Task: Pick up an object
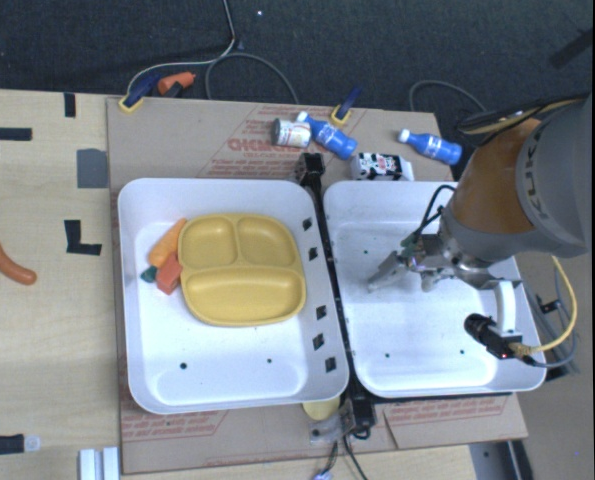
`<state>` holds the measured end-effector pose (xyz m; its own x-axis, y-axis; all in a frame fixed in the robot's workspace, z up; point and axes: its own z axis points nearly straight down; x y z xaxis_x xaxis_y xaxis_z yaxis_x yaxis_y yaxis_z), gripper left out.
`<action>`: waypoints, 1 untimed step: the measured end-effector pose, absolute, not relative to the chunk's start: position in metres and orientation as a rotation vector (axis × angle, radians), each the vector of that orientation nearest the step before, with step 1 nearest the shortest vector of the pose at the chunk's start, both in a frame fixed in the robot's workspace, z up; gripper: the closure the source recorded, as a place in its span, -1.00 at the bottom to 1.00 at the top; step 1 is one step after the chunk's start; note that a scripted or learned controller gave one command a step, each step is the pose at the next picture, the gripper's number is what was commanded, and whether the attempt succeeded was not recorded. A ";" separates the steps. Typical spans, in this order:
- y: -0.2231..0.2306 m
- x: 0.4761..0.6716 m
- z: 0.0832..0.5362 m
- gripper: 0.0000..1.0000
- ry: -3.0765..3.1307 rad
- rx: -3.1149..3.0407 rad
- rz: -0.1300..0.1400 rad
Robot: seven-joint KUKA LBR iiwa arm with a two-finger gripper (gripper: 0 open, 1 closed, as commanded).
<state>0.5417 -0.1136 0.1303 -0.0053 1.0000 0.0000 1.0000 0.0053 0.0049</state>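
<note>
— Lying in the left bin (pixel 152 368), the yellow divided plate (pixel 242 268) sat near the middle, with an orange carrot-shaped toy (pixel 164 245) and a small red piece (pixel 167 280) touching its left edge. Where was the gripper (pixel 392 268)?

— Over the right bin (pixel 427 363), low above its white floor, reaching in from the right below the arm (pixel 517 193) with its orange band. Its fingers (pixel 382 273) stood a little apart, and nothing was between them.

— And outside the bins?

— Behind them on the bench (pixel 37 368) lay two blue bottles (pixel 335 138), one near each bin's back edge, a white can (pixel 292 131) just beside the left bottle, and a small black-and-white box (pixel 382 166) between them. An orange clamp (pixel 177 82) lay further left. A reddish sausage-shaped toy (pixel 9 261) lay well apart, far left.
</note>
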 end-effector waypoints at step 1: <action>-0.187 0.483 0.085 -1.00 2.214 2.226 0.000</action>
<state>0.4825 -0.1872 0.0846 0.0054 1.0000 -0.0016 1.0000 -0.0054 0.0016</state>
